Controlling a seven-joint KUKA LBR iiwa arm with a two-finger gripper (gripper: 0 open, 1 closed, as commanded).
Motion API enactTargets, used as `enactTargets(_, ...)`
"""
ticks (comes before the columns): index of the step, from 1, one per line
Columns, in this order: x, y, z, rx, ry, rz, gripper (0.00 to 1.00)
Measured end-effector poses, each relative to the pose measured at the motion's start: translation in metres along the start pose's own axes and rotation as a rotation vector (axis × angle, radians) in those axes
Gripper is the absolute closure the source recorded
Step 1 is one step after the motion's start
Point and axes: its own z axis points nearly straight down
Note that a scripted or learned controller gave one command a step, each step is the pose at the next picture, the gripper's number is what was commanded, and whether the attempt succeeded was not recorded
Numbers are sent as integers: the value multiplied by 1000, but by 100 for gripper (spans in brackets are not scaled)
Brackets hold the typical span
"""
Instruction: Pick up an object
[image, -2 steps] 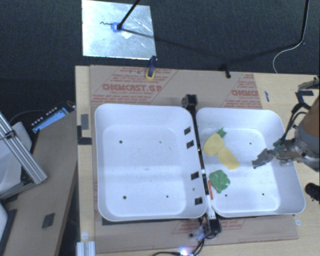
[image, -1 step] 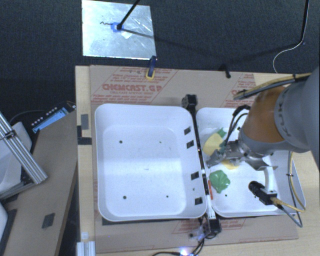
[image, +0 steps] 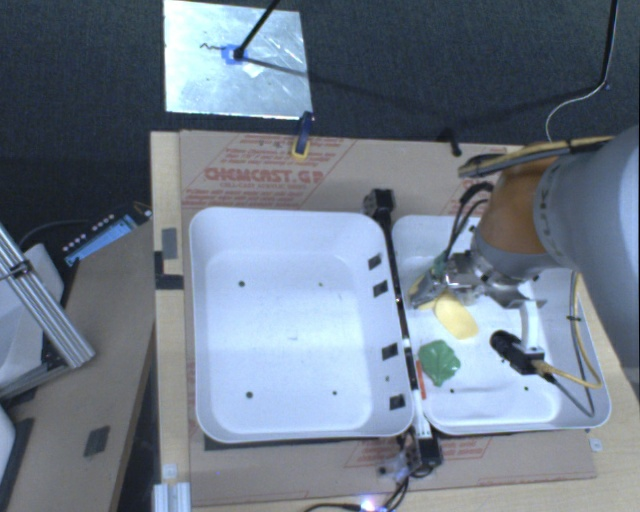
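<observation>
Red block lettering is showing on the flat brown cardboard sheet lying under the two bins; along its far edge it is reading roughly "CHEMCAST GP", though the last letters are blurring. Smaller red lines above and beside that word are too fine to make out. More faint red print is peeking out along the sheet's near edge, unreadable.
</observation>
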Motion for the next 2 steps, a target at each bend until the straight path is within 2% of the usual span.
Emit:
enactTargets(1,0,-1,-12,1,1,0,100)
enactTargets(2,67,70,-229,-17,1,-5,100)
